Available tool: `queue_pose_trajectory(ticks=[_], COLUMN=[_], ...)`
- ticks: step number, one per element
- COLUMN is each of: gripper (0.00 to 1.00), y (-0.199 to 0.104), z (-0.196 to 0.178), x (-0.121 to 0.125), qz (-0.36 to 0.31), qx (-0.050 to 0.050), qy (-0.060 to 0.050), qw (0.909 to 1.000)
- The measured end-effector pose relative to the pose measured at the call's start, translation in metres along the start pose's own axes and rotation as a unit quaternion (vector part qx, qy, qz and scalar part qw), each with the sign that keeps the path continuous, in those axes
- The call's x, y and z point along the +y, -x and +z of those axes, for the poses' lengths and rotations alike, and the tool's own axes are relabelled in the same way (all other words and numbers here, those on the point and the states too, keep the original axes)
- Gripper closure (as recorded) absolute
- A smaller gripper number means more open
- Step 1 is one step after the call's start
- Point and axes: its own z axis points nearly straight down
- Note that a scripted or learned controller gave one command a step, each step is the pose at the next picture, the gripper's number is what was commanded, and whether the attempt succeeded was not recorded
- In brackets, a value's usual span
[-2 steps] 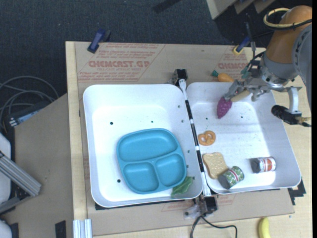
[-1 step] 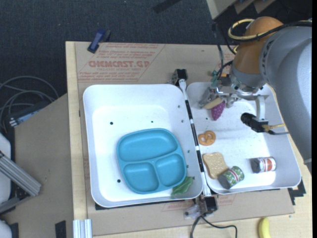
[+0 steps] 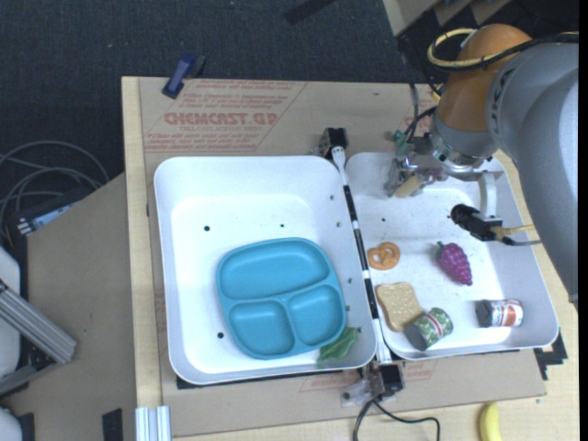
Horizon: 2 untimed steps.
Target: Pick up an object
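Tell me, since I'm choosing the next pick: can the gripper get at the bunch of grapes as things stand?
Probably yes. The gripper hangs over the far end of the right bin, and the grapes lie nearer in that bin, apart from the pretzel and the can, with nothing on top.

Dark blue carpet floor all round; brown tabletop printed with red lettering; coiled grey cables at left; grey metal rail lower left.

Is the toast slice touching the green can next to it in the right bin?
Touching. In the camera view the green can lies tipped against the lower right edge of the toast slice, with no white bin floor visible between them.
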Motion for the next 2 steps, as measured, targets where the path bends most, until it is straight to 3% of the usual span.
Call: queue_pose_trajectory(ticks=[2], gripper=[1.0], y=[0.023], z=[-0.106], x=[-0.064], qz=[0.001], qx=[0.0], qy=[0.0], qw=[1.0])
